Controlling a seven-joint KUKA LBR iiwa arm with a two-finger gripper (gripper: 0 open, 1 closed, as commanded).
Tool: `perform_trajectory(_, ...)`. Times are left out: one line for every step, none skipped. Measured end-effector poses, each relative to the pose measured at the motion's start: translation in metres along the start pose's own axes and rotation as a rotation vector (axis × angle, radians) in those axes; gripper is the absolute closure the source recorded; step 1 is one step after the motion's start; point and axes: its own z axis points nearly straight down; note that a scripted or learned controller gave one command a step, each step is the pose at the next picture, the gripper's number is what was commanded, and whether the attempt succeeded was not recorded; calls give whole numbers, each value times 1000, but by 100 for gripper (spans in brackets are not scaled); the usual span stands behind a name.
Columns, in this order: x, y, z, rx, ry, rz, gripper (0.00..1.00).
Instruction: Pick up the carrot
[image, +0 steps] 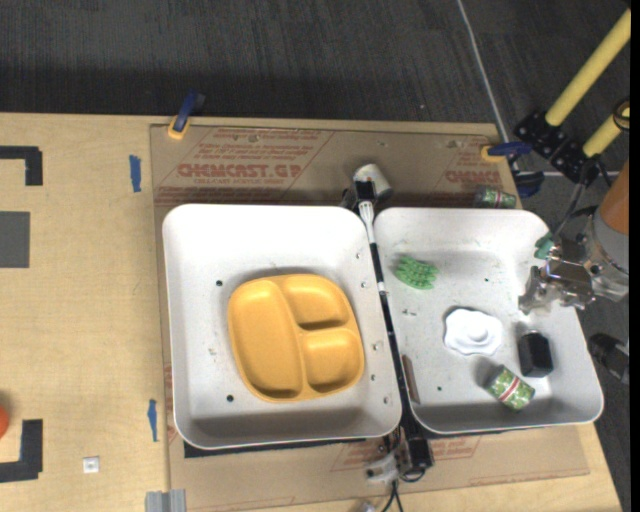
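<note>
Two bins: white and shallow, side by side on the surface (80, 300); the left bin (190, 330) holds a yellow divided tray (295, 335), and the right bin (440, 235) holds the small items.
Right bin contents: a green knobbly piece (415, 272), a white lump (470, 332), a black block (536, 353) and a green-and-red can (510, 388) lying on its side.
Carrot: my best guess is the orange-red shape (3, 422) at the far left edge of the view, on the bare surface outside both bins; it is cut by the frame, so I cannot tell for sure.
Hand (548, 285): over the right rim of the right bin, just above the black block; I cannot tell whether it is spread or pressed together, and nothing is seen held in it.
Carrot relative to hand: well apart, with both bins between them.
Handling, judged: likely light, stiff and smooth, prone to rolling; take it across the thicker middle, square to its long axis.
Step in hand: the approach is not yet made.
</note>
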Motion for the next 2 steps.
perform_trajectory(32, -34, 41, 4, 1, 136, 100)
perform_trajectory(104, -53, -11, 1, 0, 290, 100)
